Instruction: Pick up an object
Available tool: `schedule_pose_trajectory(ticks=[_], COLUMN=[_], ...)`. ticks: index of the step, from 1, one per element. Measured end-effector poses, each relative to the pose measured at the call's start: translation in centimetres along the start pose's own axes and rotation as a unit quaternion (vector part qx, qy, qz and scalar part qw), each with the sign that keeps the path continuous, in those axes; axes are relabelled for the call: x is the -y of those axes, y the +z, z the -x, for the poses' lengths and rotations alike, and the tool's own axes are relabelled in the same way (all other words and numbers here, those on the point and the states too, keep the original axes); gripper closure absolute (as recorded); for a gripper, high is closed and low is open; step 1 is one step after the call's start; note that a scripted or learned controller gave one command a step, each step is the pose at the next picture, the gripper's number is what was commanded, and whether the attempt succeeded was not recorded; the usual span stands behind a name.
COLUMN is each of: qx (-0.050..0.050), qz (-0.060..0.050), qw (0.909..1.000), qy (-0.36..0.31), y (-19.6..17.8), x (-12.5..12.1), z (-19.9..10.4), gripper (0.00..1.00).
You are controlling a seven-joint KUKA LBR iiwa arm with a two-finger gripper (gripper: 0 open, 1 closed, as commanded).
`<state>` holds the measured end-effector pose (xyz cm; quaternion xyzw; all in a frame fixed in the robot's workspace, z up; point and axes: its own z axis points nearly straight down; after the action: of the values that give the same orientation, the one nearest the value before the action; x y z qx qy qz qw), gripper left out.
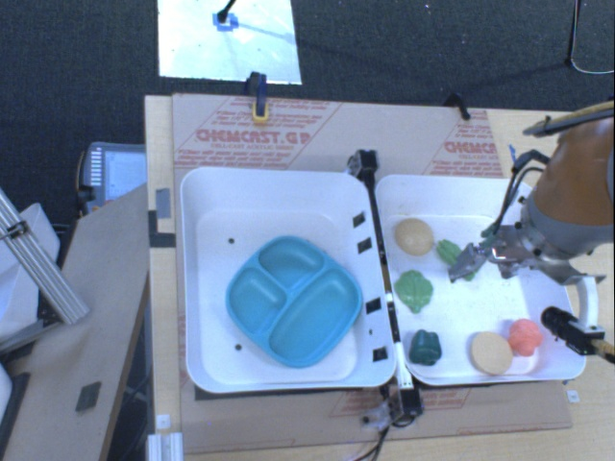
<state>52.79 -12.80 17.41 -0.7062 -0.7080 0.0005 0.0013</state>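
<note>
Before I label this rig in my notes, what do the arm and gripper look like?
The arm is bulky and rounded, with an orange band above a grey wrist section. Thin dark cables loop along its left side. The gripper is small, dark grey metal, ending in slim fingers. I can't make out any markings.

Arm (567, 195) reaching in from right; claw (468, 263) low, pointing left

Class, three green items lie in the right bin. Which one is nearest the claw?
The small bright green piece, right beside the claw. The leafy green one lies lower left, and the dark green one sits near the bin's front edge.
</note>
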Motion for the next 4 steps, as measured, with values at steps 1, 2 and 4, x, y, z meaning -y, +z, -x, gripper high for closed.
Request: schedule_pose_trajectory(ticks=[1, 2, 4], qx=[0.000, 0.000, 0.001], qz=[0.000, 0.002, 0.004], qw=[1.0000, 1.0000, 1.0000], qy=[0.001, 0.001, -0.001], y=[5.8, 9.0, 2.5], x=[0.0, -0.1, 0.3], z=[-0.9, -0.9, -1.7], gripper=[0.00, 0.00, 1.00])
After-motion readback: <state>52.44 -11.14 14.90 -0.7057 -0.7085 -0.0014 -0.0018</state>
